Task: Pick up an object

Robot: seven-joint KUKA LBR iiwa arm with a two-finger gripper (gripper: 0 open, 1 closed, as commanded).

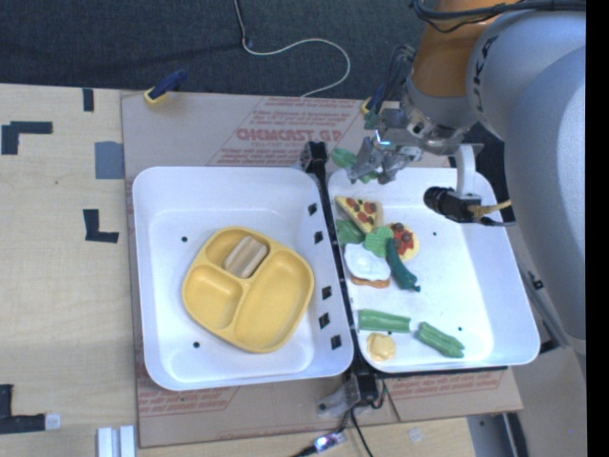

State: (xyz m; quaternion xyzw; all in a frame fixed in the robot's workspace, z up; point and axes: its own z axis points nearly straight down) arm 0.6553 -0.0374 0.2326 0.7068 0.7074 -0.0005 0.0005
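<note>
While my feed looks down at a slant, I see the grey arm with the orange band (476,36) reaching in from three o'clock, its two-finger gripper (381,165) hanging over the far left corner of the right white bin (495,284). Its metal parts blur together there, so I cannot tell how the tool stands, nor whether anything is caught in it.

Just below it, toward six o'clock, lies a wedge-shaped toy pizza slice (359,211), its long axis running roughly from ten to four o'clock. Next come a red-and-orange round toy (404,241), a white-topped toy bread slice (365,267), and a dark green pepper-like piece (402,272) pointing toward five o'clock; these overlap, and I think some green leaf sits between them. Nearer the front lie two green stick-shaped vegetables: a long green bean-like one (383,321) lying nine to three, and a shorter green chunk (441,338) tilted toward four. One small pale yellow round piece (381,347) lies at the front edge.

The left white bin (162,255) holds one yellow three-compartment plastic plate (249,289), with a tan bread-like piece (245,255) in its far compartment.
</note>
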